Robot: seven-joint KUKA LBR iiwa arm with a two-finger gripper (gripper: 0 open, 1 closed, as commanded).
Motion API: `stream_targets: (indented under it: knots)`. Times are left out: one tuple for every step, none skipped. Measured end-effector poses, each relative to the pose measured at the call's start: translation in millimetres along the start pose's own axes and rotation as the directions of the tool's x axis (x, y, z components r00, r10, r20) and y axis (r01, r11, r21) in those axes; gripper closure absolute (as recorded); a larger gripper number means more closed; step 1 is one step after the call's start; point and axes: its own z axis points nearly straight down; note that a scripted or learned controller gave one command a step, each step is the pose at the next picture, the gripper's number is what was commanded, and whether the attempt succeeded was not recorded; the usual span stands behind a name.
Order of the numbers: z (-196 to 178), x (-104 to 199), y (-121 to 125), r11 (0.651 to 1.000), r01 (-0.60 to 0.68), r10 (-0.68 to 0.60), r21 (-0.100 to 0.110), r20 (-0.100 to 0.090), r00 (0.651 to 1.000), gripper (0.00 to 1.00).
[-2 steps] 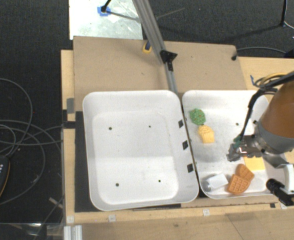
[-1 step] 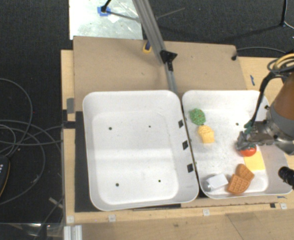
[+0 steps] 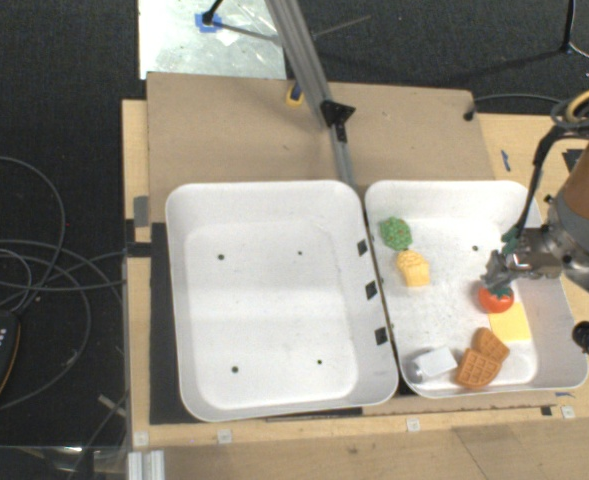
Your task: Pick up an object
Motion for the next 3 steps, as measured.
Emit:
stream_targets:
  knots:
    - [10, 50, 37, 1.000, 0.006, -0.006, 0.003, -0.003, 1.000, 1.00]
    - [3, 88, 72, 1.000, 0.005, -0.005, 0.002, -0.003, 1.000, 1.00]
    - [11, 123, 97, 1.000, 0.004, -0.004, 0.003, -0.002, 1.000, 1.00]
